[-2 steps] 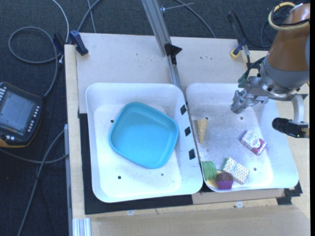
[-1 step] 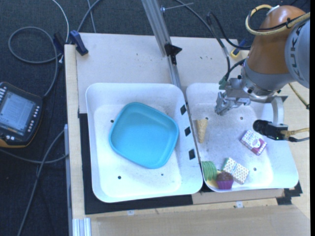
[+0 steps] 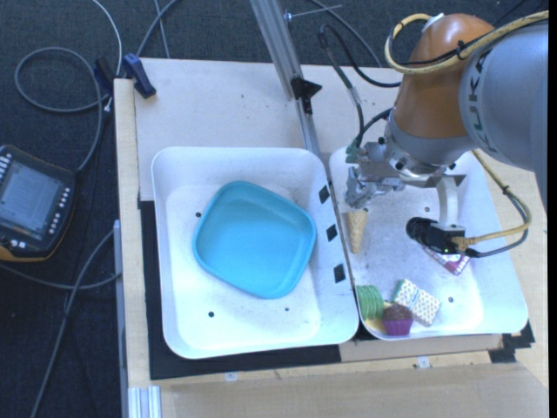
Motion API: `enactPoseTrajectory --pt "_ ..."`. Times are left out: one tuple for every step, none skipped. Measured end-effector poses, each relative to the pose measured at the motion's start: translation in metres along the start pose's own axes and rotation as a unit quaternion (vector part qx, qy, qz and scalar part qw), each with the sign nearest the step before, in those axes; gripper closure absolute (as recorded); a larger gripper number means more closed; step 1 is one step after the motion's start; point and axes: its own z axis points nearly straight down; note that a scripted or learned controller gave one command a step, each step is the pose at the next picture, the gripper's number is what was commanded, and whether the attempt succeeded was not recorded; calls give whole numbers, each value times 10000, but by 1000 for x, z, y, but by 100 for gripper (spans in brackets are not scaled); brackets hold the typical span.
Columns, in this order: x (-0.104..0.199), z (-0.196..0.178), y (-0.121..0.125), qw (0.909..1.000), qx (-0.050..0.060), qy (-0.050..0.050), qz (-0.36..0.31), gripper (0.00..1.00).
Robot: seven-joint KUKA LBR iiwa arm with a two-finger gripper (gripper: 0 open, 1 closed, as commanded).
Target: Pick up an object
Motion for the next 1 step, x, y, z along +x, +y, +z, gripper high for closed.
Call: enactPoseTrajectory --pt "53 -15 -1 10000 -7 1 0 100"
